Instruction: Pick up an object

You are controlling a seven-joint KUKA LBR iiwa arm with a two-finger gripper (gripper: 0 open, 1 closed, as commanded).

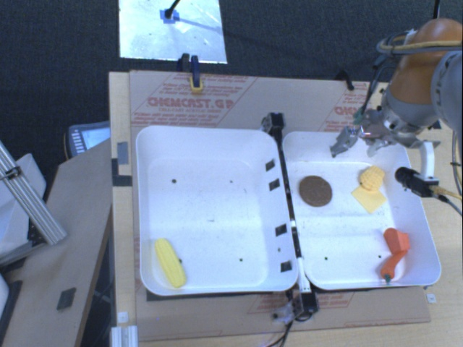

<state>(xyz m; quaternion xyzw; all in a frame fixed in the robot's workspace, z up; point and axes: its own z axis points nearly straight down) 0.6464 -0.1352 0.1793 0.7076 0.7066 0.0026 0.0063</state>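
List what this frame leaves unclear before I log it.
- End effector: small and blurred over the right bin's far edge; finger state unreadable.
- Arm: cut off by the frame's right edge.
- Yellow pieces: overlapping, so whether they are one item or two is unclear.

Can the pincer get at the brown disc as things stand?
Probably yes: the brown disc lies flat on bare floor of the right bin, apart from other items, with the pincer just above-right.

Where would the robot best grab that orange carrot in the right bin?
Probably across the carrot's thicker upper end, coming straight down from above. It lies flat and bent, close to the right bin's outer wall, so a sideways approach looks cramped. The gripper hovers near the far edge.
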